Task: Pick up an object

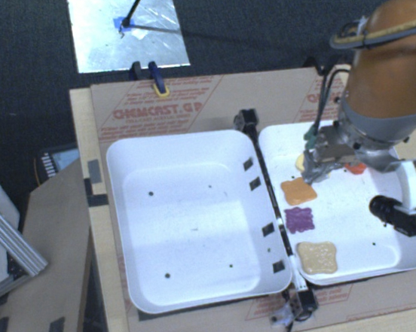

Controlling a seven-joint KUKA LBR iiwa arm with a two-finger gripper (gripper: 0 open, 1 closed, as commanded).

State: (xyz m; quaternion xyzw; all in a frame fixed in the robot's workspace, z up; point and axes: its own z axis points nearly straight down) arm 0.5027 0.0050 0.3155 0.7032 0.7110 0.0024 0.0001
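Because the tool [316, 170] hangs low over the right bin [413, 248], the relation you should watch is how the orange piece [299, 191] lies from it: just below and a little to the left in the camera view, close enough that the tool's tip seems to overlap the piece's upper right corner. You cannot tell from this slant whether they touch or whether the tool is a little above it. The orange piece is flat and roughly square, with no clear long axis, so the approach angle should matter little; the closeness of the bin's left wall probably matters more, since the piece sits near the divider between the two bins. Measured from the orange piece, a purple piece [299, 219] lies just below it, a tan piece [317, 258] farther below, near the bin's front edge, and a yellow bit [300, 162] peeks out just above it, partly hidden by the tool. A red bit [356, 168] lies to the right of the orange piece, beyond the tool and under the arm [389, 69]. The left bin [182, 146] is on the far side of the divider from all of these. As for the tool's state, you cannot tell: the wrist and cabling hide it, and nothing is visibly held. If the orange piece is the target, you likely need only a short shift down and left.
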